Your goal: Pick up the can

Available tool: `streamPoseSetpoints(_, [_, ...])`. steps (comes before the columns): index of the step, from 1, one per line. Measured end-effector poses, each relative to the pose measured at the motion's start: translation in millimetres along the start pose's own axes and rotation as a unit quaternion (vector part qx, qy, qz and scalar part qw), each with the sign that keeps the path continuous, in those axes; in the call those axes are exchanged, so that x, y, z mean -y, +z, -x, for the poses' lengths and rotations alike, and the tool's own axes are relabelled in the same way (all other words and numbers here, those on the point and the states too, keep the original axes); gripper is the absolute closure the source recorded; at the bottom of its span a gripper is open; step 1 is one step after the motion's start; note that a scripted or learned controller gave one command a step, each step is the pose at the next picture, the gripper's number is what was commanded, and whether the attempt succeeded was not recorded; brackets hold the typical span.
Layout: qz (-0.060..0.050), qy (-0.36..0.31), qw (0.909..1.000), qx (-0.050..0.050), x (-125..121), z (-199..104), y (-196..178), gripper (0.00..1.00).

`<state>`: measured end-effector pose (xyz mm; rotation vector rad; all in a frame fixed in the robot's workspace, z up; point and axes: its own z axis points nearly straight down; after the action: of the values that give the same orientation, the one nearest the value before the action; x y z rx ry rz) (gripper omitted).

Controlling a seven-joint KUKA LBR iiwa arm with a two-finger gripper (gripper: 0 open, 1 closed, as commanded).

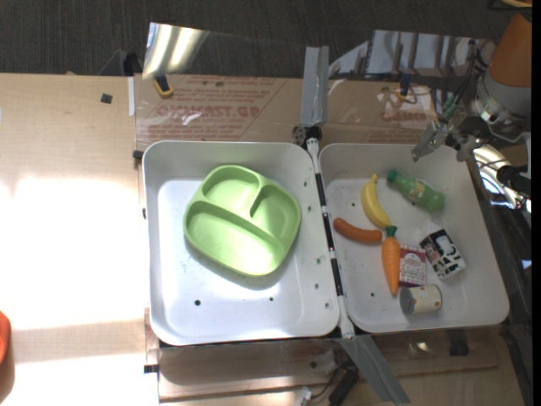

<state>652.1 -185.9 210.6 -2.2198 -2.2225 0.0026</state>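
Note:
The can (421, 299) is a short tan cylinder with a grey end. It lies on its side near the front edge of the right bin (494, 307), just below a pink packet (413, 267). My gripper (443, 142) hangs over the bin's far right corner, well behind the can and apart from it. The arm's orange band (516, 51) shows at the top right. Nothing is seen in the gripper.
The right bin also holds a banana (374, 201), a green bottle (417, 190), an orange sausage (357, 231), a carrot (390, 263) and a black-and-white carton (444, 254). A green divided plate (243, 220) sits in the left bin (161, 252).

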Motion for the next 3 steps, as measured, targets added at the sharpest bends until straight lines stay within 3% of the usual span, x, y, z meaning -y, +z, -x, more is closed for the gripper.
streamPoseSetpoints(1, [0.0, -0.027, 0.9996, -0.001, 72, -6, 115, 0.0])
streamPoseSetpoints(2, [-0.001, 0.008, 1.0, -0.004, 132, 23, 120, 0.0])
streamPoseSetpoints(3, [0.001, 0.01, 0.9999, -0.001, 131, 26, 110, 1.0])
